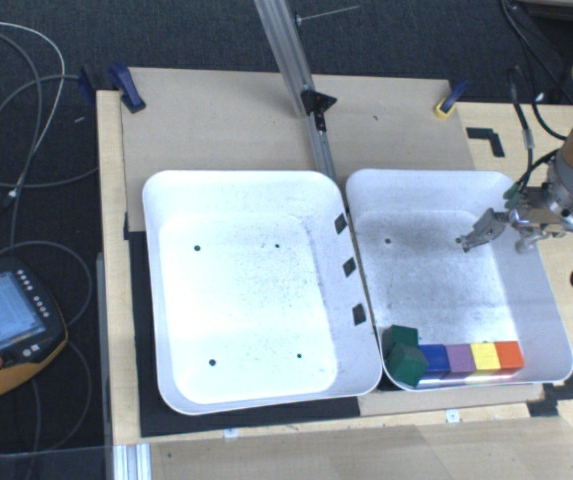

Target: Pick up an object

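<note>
The tool point(478, 230) hangs over the upper part of the right bin point(446, 190) with nothing in its grip; how far it is open I cannot tell. The objects — a green block point(402, 353) beside blue, purple, yellow and orange ones — sit packed in 1 row against the bin's near wall, well apart from it. The risk is a blocked descent: neighbours and wall leave little room beside any piece.

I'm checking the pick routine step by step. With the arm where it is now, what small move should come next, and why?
Probably move the hand toward the near edge of the right bin. It sits over bare floor in the bin's far part, while the blocks lie in a row against the near wall: green, blue, purple, yellow, orange. Nothing is under the hand to pick.
</note>
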Motion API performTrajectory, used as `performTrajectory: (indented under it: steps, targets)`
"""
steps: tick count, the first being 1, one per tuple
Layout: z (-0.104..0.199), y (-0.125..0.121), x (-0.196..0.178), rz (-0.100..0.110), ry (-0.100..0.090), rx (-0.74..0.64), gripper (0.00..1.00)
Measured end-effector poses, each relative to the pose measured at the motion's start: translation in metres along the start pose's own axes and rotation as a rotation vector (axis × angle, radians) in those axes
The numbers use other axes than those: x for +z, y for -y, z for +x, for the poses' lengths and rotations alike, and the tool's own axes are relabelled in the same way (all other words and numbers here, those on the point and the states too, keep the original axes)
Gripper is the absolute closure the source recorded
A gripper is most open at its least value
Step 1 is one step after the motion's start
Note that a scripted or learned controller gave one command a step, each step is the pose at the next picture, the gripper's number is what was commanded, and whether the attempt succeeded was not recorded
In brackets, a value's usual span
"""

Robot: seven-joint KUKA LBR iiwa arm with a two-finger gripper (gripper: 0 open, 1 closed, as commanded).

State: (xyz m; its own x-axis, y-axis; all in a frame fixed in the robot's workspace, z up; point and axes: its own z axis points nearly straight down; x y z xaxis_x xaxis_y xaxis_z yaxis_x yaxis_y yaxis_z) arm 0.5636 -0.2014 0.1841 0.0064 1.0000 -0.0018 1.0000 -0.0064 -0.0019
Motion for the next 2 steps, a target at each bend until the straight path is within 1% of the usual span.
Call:
performTrajectory:
  steps: [1, 2]
  targets:
    - [0.060, -0.005, 0.031, 0.002, -0.006, -0.012, 0.00]
    - [0.053, 0.010, 0.003, -0.004, -0.002, -0.006, 0.00]
